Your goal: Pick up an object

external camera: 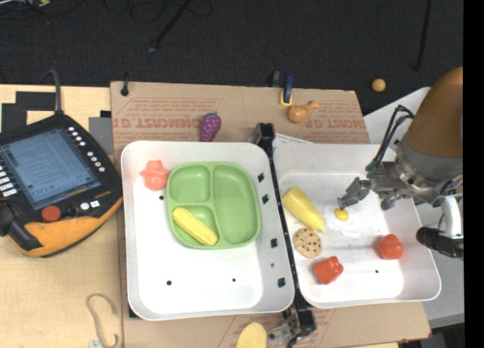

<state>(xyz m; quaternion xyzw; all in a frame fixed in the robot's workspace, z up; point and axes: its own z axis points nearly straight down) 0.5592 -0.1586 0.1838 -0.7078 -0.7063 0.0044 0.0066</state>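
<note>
My gripper (371,197) hangs over the right bin (423,282), at its upper right, and stands open with nothing between its fingers. One fingertip (350,198) hovers just above a small yellow piece (341,215). Further left in this bin lie a yellow bottle-shaped toy (302,207) and a chocolate-chip cookie (308,243). A red pepper (327,269) sits near the front, and a red tomato (390,247) lies below the gripper.
The left bin (144,278) holds a green divided plate (227,199) with a corn cob (195,225), plus a pink toy (153,175). Purple grapes (210,125), an orange gourd (302,110) and a lemon (252,335) lie outside. A control tablet (53,180) sits at left.
</note>
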